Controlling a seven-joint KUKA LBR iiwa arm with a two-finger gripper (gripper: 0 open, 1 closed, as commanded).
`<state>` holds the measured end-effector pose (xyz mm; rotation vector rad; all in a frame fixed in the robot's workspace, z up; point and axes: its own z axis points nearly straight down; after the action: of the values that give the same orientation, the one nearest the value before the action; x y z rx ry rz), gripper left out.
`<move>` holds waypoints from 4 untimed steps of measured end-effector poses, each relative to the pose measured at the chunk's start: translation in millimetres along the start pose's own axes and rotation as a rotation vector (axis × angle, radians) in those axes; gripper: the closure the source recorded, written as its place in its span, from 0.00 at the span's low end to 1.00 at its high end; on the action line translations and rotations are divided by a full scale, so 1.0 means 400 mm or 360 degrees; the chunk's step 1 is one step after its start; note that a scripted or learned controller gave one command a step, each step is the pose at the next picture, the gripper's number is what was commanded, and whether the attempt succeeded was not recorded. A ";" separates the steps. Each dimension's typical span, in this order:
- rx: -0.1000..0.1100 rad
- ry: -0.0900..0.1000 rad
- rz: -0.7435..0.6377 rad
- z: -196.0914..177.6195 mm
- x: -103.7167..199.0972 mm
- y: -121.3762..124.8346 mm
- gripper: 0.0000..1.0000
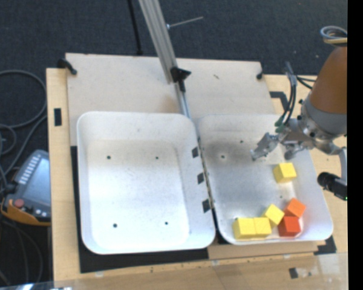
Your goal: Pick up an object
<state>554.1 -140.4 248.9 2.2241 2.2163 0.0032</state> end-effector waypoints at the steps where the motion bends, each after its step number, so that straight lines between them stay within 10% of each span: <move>1: 0.0014 -0.0003 0.0003 0.146 -0.098 -0.128 0.00; 2: 0.0004 0.0000 -0.0015 0.171 0.047 -0.117 0.00; 3: 0.0001 -0.0002 -0.0012 0.305 -0.041 0.117 0.00; 4: 0.0002 0.0000 0.0002 0.378 -0.130 -0.056 0.00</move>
<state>531.9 -192.5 97.6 2.2260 2.2158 0.0021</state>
